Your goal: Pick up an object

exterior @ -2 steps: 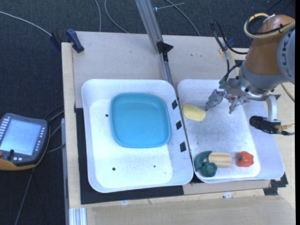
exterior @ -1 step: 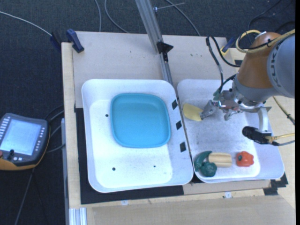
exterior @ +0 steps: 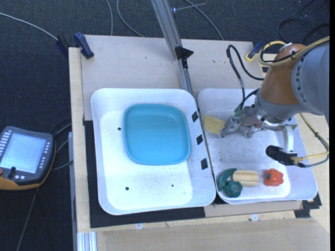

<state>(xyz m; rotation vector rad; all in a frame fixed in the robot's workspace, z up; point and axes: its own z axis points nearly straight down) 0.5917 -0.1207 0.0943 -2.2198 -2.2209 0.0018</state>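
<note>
My gripper (exterior: 228,128) hangs low over the upper left part of the right bin (exterior: 303,190), reaching in from the right. Just to its left a flat yellow piece (exterior: 213,123) lies by the bin's left wall, touching or almost touching the gripper's tip. Along the near edge of the same bin lie a dark green toy vegetable (exterior: 229,182), a tan cylinder (exterior: 246,178) and a red tomato-like piece (exterior: 272,177).
The left bin (exterior: 107,156) holds a square blue plate (exterior: 156,134). A metal pole (exterior: 168,25) slants down to the divide between the bins. A teach pendant (exterior: 23,156) lies off the bench at left.
</note>
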